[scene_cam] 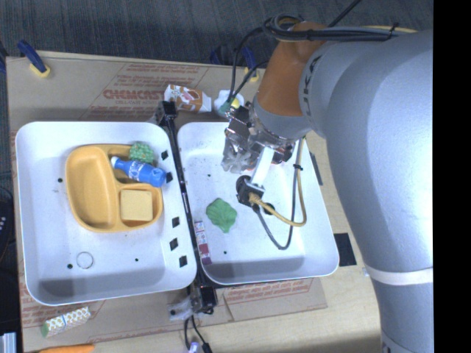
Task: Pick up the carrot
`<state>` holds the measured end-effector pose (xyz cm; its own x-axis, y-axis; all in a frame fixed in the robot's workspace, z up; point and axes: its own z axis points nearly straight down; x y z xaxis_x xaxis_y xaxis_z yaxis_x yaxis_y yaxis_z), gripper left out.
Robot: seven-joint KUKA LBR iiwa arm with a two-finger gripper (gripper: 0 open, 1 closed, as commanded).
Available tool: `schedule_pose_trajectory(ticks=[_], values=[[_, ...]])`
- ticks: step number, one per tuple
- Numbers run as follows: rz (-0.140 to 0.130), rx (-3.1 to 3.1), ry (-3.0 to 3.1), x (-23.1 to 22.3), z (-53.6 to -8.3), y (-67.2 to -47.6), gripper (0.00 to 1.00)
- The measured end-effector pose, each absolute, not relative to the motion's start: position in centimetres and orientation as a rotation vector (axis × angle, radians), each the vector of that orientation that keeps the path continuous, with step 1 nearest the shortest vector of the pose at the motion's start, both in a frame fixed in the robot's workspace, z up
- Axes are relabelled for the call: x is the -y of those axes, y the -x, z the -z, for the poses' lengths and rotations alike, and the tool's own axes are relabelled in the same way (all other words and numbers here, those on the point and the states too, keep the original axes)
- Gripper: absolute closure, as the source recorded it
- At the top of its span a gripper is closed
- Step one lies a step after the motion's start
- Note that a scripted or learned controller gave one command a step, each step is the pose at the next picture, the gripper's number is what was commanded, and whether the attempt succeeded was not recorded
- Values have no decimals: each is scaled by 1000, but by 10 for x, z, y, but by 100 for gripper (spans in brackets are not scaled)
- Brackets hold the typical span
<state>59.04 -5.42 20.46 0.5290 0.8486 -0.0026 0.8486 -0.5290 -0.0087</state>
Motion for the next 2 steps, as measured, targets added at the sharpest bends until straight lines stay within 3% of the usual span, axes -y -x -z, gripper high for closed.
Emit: schedule_pose_trajectory(ticks=[1, 2], values=[[-9, 1438, 2788, -36, -205, -562, 100], [-6, 1375, 2821, 8, -251, -535, 100]])
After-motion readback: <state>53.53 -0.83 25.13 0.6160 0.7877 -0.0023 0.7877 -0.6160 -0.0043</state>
